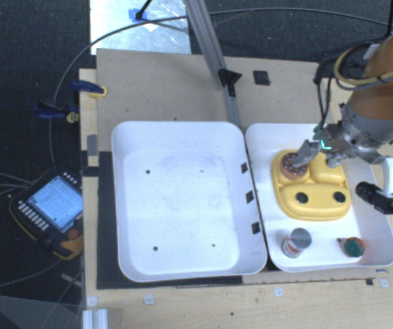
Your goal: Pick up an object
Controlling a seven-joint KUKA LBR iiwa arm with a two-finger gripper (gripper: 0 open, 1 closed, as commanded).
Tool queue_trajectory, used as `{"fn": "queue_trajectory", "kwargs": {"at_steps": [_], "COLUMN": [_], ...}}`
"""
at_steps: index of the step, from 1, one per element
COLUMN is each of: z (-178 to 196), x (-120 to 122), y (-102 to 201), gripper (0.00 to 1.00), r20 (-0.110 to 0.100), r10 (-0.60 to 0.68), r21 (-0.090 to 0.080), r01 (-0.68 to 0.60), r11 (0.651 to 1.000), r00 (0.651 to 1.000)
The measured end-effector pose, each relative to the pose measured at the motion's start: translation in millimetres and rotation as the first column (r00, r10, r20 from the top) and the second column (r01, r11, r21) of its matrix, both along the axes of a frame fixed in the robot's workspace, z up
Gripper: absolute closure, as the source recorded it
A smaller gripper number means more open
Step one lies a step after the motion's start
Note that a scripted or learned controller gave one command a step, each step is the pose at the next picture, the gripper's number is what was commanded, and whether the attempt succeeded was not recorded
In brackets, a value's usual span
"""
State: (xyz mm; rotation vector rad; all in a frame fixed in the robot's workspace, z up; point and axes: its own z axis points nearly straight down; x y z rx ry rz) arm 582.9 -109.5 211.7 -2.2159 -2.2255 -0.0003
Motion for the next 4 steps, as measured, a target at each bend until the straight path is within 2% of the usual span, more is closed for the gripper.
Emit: {"fn": "queue_trajectory", "kwargs": {"at_steps": [1, 2, 3, 4], "z": [1, -60, -114, -116], "x": [1, -4, 3, 10], "y": [0, 4, 4, 4], "gripper": [0.0, 0.0, 0.0, 0.0], "r20": [0.002, -0.002, 0.018, 0.02], "r10": [0.0, -0.002, -0.001, 0.0], "r21": [0.0, 0.0, -0.005, -0.003], "r01": [0.0, 0.002, 0.001, 0.0], "r11": [1.0, 1.0, 1.0, 1.0], "r00": [1.0, 1.0, 1.0, 1.0]}}
